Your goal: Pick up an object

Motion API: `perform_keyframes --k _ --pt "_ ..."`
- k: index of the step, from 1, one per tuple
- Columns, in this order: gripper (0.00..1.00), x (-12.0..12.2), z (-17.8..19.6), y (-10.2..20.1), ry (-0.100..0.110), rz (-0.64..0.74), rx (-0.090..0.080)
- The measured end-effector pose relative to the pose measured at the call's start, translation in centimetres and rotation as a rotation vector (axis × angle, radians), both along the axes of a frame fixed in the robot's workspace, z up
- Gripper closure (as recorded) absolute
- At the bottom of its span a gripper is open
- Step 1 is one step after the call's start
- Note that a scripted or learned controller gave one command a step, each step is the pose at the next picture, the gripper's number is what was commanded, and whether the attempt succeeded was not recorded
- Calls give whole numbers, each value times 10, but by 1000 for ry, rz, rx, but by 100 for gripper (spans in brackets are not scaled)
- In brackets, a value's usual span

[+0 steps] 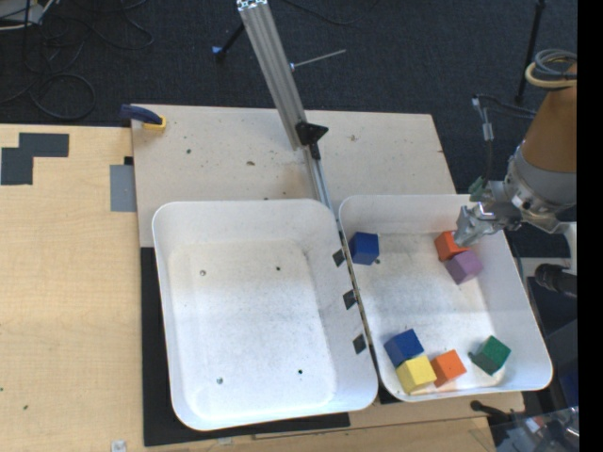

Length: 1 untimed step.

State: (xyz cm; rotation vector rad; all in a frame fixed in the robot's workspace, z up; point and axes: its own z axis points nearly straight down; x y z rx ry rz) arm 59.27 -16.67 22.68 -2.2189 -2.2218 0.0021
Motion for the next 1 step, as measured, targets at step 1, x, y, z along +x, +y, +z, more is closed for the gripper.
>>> perform_keyframes --k 1 --pt "100 -1 1 56 6 3 3"
